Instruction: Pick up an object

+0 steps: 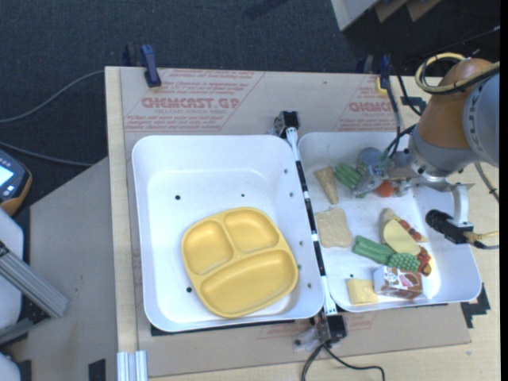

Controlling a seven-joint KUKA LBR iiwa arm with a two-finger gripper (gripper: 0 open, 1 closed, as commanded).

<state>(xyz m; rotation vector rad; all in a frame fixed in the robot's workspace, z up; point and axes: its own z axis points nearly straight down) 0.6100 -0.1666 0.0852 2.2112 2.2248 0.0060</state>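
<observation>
Camera view is showing, at the lower middle of the frame, one yellow divided plate (240, 262) lying in the left bin (159, 173). In the right bin (460, 280), lower right, several toy food pieces (389, 252) are lying scattered, too jumbled to count. Farther up at the right, the hand (379, 181) is reaching down among the food; how far it is open cannot be told.
</observation>
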